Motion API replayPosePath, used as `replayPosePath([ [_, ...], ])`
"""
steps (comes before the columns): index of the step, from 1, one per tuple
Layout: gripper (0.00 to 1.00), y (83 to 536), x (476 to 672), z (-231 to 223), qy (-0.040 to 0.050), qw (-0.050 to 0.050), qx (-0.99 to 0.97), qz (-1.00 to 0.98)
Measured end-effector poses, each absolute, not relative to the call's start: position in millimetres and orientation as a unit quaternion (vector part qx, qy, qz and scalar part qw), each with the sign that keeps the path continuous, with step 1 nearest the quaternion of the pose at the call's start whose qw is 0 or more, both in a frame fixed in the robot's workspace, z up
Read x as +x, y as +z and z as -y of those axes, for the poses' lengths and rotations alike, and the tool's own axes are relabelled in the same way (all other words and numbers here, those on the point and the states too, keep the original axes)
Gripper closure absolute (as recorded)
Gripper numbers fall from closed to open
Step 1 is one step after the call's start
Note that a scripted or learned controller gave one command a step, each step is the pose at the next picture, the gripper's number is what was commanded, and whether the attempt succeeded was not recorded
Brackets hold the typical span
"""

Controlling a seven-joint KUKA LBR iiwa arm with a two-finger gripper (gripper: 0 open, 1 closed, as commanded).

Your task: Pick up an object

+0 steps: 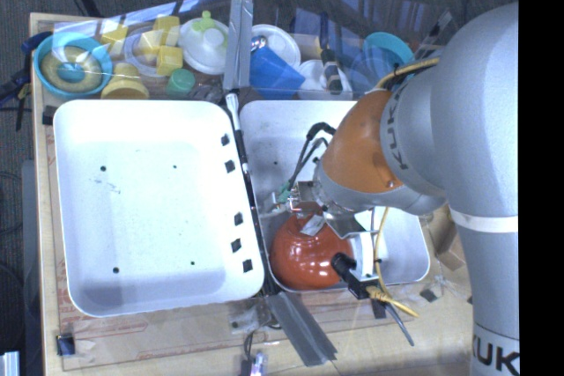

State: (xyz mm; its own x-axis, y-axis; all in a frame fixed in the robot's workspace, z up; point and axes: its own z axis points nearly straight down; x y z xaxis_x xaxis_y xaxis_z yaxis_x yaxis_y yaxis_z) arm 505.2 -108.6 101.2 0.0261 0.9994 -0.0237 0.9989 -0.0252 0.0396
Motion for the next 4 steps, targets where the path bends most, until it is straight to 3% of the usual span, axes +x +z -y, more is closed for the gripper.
replayPosePath([
  [1, 1.00, 109.6, 505.0, 105.6, 0.0052, 0.017, 0.713, -0.701],
  [2, 0.00, 110.5, 505.2, 107.7, 0.0045, 0.019, 0.714, -0.700],
  [3, 0.00, 186.8, 480.3, 161.8, -0.0004, 0.000, 0.797, -0.604],
  [4, 0.00, 108.7, 529.2, 179.6, 0.0072, 0.012, 0.663, -0.749],
])
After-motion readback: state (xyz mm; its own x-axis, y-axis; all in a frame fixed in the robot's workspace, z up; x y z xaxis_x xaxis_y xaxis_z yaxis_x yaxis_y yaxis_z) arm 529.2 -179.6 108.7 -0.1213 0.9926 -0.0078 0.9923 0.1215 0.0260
